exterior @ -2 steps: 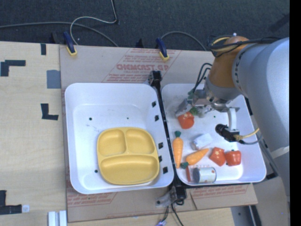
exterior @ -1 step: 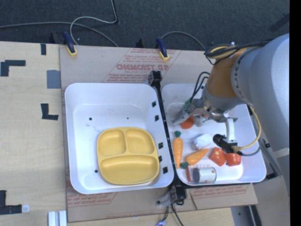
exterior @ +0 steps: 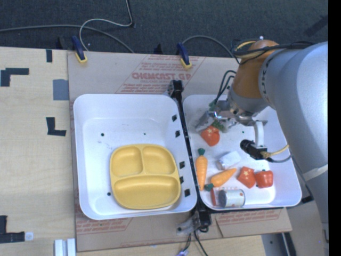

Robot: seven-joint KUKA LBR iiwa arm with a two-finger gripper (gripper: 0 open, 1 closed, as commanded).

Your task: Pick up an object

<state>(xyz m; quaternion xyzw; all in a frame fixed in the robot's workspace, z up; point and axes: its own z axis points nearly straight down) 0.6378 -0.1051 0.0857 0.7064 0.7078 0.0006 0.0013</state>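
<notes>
- A pale wooden bench [exterior: 32, 159] stands before dark carpet, with a cardboard sheet [exterior: 154, 73] clamped on it under two white bins.
- The left bin [exterior: 90, 116] holds a yellow divided plate [exterior: 145, 176], lying flat toward its near side.
- The right bin [exterior: 282, 196] holds toy food: an upright carrot [exterior: 201, 169] by the dividing wall, a second carrot [exterior: 222, 177] slanting beside it, a small can [exterior: 230, 198] near the front, two red pieces [exterior: 254, 178] to the right.
- A red tomato-like piece [exterior: 211, 136] lies toward the back; the gripper [exterior: 213, 119] hangs right over it, seemingly touching.
- I cannot tell how the claw stands, wide or closed.
- I judge this the reach-and-grasp step; next it wants a firm close on that red piece, then a straight lift.
</notes>
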